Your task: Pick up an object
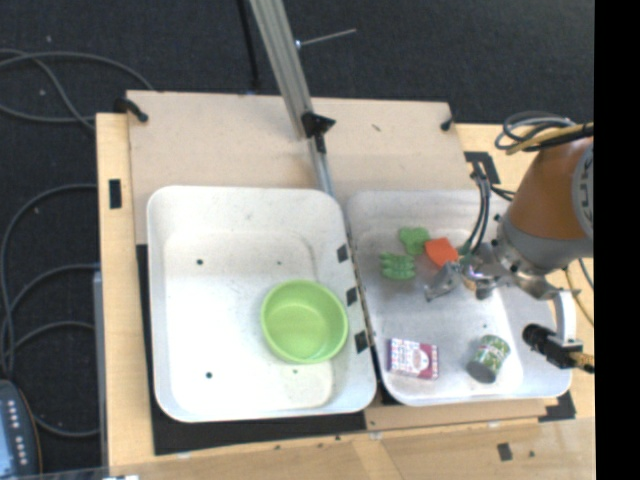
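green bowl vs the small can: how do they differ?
Bin: the bowl sits in the left bin; the can lies in the right bin.
Size: the bowl is far wider than the can.
Pose: the bowl stands upright, mouth up; the can looks tipped on its side.
Colour: the bowl is plain lime green; the can is green and grey with a dark end.
Shared: both round, both apart from the gripper.

I see 1 arm (545, 203) reaching in from the right edge of the bench, its orange band sitting high above the grey wrist. The wrist tips down and toward the left, over the right-hand bin's (520, 393) upper half. The gripper (440, 286) hangs low near the middle of that bin, pointing left. From here I can't make out how its 2 fingers stand.
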